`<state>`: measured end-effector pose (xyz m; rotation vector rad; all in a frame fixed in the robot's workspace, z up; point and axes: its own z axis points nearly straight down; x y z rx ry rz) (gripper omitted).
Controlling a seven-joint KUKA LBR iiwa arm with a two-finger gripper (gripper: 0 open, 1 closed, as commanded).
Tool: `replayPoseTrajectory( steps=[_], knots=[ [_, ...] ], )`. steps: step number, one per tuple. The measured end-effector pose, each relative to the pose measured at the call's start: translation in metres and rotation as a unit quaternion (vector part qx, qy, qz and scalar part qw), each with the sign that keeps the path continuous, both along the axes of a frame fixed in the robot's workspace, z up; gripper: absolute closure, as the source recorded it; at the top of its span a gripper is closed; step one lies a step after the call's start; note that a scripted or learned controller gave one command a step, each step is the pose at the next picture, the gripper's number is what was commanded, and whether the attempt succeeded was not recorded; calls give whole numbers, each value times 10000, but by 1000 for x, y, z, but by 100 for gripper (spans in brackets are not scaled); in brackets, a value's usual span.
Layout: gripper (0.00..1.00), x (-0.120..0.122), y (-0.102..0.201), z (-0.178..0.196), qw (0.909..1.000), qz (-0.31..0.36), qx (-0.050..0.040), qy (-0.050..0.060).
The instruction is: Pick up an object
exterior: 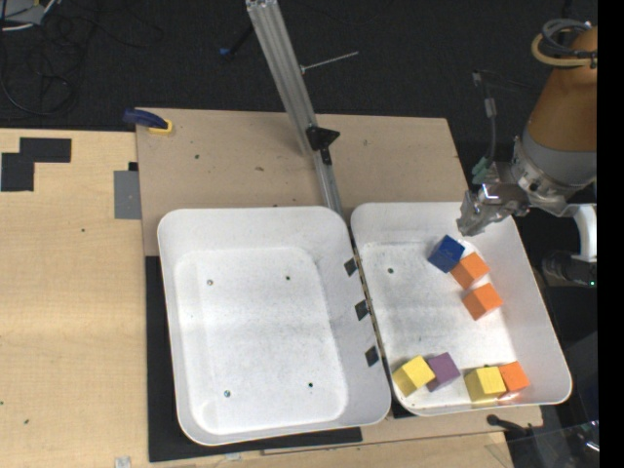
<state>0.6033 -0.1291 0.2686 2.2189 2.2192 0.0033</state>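
The pincer (476, 218) is positioned over the upper right part of the right bin (546, 344), just above and right of the blue cube (447, 253). Its degree of opening cannot be told, and nothing is seen held in it. Two orange cubes (475, 284) are located just below the blue cube. Along the bin's lower edge, a yellow cube (414, 372), a purple cube (443, 368), a second yellow cube (485, 383) and an orange cube (513, 375) are arranged. The left bin (185, 232) is set alongside on the counter (68, 281).

Tool (476, 217) fingertips too small and blurred to read
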Motion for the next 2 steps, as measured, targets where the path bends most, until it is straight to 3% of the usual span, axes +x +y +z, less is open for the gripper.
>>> replayPoseTrajectory(
  steps=[2],
  knots=[
    [100, -14, 101, -14, 10000, 20, 17, 45]
  ],
)
